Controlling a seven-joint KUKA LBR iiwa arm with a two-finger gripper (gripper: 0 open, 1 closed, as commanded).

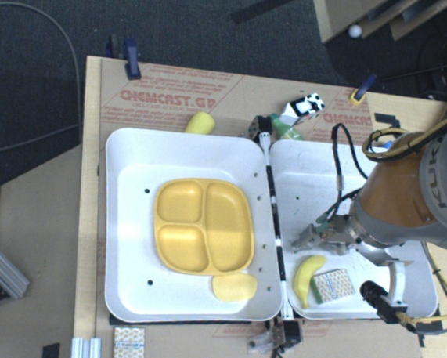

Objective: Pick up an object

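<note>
1. Camera view looks down at a slant on a brown cardboard-covered surface [177,91] that carries two shallow white bins side by side.
2. Left white bin [123,204] holds a yellow plastic divided plate with three compartments [203,226], lying flat near the bin's middle.
3. A small pale yellow rounded disc [234,286] lies just beside the plate's lower right corner, touching or nearly touching it.
4. Right white bin [303,170] holds a yellow plastic banana [306,278] near its lower left corner, lying roughly lengthwise toward the bin's near edge.
5. A small patterned box with a green edge [331,285] sits just to the right of the banana, touching or almost touching it.
6. The grey arm with the orange band [399,195] reaches in from the right and hangs over the right bin.
7. The gripper [320,237] sits low in the right bin, just above the banana's upper end; its metal fingers point left and look slightly parted, with nothing seen between them.
8. Outside the bins, on the surface behind them, lie a small yellow cylindrical object [200,122] and a black-and-white object with a green part [299,111].
9. Blue clamps [130,57] grip the far edge of the surface.
</note>
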